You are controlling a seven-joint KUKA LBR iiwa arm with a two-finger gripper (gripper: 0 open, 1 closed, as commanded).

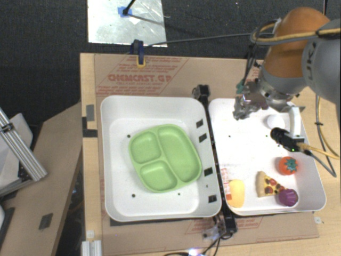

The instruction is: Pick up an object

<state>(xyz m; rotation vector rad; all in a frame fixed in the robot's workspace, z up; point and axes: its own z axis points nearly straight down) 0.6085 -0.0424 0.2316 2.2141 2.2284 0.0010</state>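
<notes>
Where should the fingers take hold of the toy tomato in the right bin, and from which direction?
Judging by its round shape, grip the tomato across its middle, coming straight down from above. It sits apart from the pizza slice and the purple ball, so there looks to be room on both sides.

Grey arm reaching in from the right, orange band above the wrist, gripper pointing down

Green divided tray; orange tomato; purple plum; yellow block; white bins.
</notes>
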